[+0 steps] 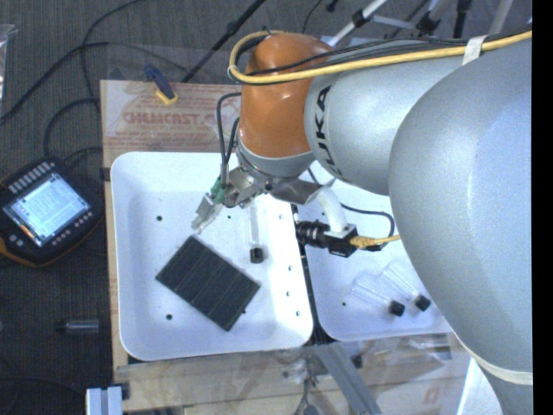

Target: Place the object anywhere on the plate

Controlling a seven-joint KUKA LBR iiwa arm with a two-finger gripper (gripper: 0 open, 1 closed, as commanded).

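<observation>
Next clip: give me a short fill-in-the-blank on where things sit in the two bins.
1. The dark ribbed plate lies in the ____ bin.
2. The gripper hangs above the ____ bin.
3. A clear tube with a black cap lies between the plate and the ____ bin.

Missing words: left; left; right

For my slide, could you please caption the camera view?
The gripper hovers above the dark plate in the left bin.
</observation>
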